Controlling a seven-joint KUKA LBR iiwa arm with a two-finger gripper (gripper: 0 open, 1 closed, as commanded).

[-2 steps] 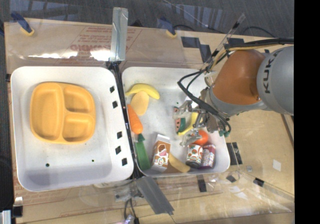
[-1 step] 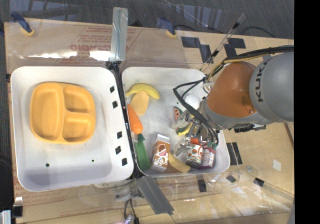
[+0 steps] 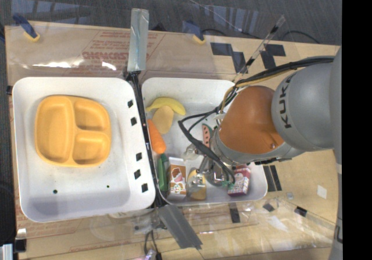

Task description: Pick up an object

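Note:
My gripper (image 3: 200, 176) reaches down into the right bin (image 3: 192, 87), near its front edge, below the orange wrist band. Its metal tip sits just over a small brownish item (image 3: 197, 192) and beside a small carton (image 3: 178, 180). A purple-and-white packet (image 3: 240, 182) lies just right of the gripper. Further back in the same bin lie a yellow banana (image 3: 167, 103), a tan rounded piece (image 3: 164, 118) and an orange carrot (image 3: 156, 138). A green item (image 3: 162, 174) rests against the bin's left wall. The arm hides the bin's right half.
The left bin (image 3: 35, 200) holds a yellow divided tray (image 3: 72, 130). A grey taped divider (image 3: 138, 41) runs between the bins. Black cables (image 3: 195, 125) loop off the wrist over the right bin.

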